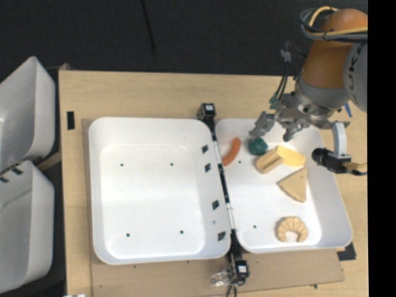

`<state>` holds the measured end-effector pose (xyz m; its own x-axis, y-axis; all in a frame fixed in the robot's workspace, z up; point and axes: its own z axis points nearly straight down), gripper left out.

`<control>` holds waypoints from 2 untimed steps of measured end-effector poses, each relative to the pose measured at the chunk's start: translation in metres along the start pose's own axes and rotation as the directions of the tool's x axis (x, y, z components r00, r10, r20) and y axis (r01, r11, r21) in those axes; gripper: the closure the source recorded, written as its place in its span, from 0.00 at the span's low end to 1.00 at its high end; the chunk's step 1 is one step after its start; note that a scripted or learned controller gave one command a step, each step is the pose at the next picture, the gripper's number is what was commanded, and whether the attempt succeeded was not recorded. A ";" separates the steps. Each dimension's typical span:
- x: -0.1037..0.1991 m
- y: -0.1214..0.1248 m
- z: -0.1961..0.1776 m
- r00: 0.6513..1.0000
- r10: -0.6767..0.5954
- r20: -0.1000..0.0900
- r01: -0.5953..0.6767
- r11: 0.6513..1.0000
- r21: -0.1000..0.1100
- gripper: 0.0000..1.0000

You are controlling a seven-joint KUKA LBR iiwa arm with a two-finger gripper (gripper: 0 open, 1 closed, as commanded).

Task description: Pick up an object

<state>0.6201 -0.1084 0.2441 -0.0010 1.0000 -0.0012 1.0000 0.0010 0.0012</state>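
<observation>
Fingers [276,126] spread open, poised just above teal object [257,145] (right bin [328,228]), not touching it.

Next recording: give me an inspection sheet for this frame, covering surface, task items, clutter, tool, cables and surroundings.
Surface: wooden bench bearing a left bin and a right bin, side by side.
Task items: all in the right bin: orange sausage-shaped piece, green object, tan block, yellow piece, tan wedge, croissant-shaped piece.
Clutter: nothing seen.
Tool: tool over the right bin's far end, above the green object; fingers spread, nothing between them.
Cables: thin cables run down the arm's wrist.
Surroundings: white moulded shapes left of the bench; dark floor behind.
</observation>
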 end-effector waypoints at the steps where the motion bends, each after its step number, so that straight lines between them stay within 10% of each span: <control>1: 0.000 0.000 0.000 1.000 0.000 0.000 0.000 1.000 0.000 0.00; 2: -0.002 -0.002 0.130 1.000 0.001 0.000 -0.001 1.000 -0.005 0.00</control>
<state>0.6179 -0.1105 0.1140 -0.0005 1.0000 -0.0015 1.0000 0.0005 0.0058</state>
